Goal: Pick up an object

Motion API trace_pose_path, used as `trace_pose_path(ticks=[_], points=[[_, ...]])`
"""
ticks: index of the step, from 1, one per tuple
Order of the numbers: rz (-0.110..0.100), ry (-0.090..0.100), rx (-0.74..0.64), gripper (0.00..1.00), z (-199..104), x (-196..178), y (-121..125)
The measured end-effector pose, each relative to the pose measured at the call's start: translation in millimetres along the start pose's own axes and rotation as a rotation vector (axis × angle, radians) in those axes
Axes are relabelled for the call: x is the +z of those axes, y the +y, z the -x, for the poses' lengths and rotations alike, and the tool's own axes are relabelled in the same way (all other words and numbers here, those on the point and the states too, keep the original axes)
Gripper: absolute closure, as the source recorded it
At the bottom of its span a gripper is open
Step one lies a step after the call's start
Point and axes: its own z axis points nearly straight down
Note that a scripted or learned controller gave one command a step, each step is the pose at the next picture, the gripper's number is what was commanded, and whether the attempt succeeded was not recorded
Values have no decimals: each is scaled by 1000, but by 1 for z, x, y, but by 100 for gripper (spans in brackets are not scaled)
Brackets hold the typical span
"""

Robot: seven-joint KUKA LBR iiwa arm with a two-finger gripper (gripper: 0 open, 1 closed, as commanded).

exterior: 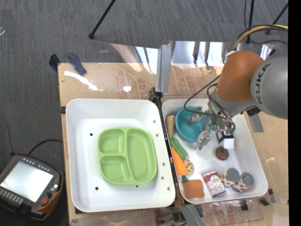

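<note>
Nearest you, the right bin point(257, 164) crowds a small box point(213, 182), an orange block point(193, 189) and two cans point(239, 179) along its front edge. Bare floor lies mid-bin. Farther back the gripper point(210, 136) hangs open, holding nothing, beside the teal bowl point(186, 127). The left bin point(80, 126) holds a green tray point(127, 155).
</note>
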Motion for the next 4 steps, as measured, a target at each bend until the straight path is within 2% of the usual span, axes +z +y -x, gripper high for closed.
trace_pose_path(ticks=[1,2,3,4], points=[[-1,-24,-147,0,-97,1,45],[-13,-36,-144,100,-93,-15,40],[-6,-34,-423,100,-21,-130,114],[-3,-32,-420,100,-21,-137,115]])
